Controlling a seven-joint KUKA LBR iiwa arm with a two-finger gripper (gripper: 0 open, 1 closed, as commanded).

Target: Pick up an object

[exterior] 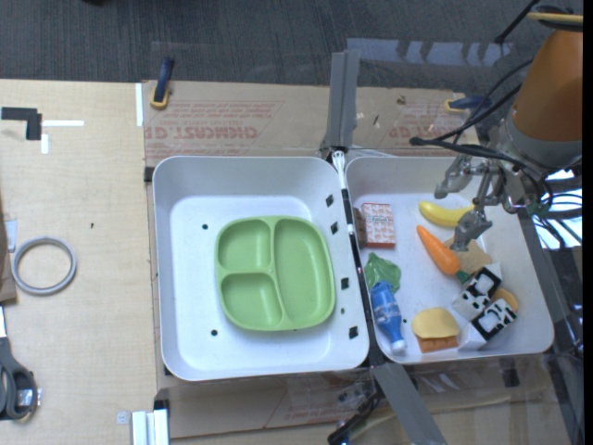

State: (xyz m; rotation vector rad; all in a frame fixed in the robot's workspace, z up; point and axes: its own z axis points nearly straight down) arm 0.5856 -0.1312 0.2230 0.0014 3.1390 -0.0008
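Camera view: fingers (470,226) over carrot (437,250), grip state unclear; banana (445,214), dice (485,304) close by.

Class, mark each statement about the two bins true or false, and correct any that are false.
1. The green divided plate lies in the left bin. True.
2. The banana lies in the left bin. False: it lies in the right bin, beside the carrot.
3. The gripper hangs over the right bin. True.
4. The blue bottle stands upright. False: it lies on its side.
5. A roll of tape lies on the bench, left of the bins. True.
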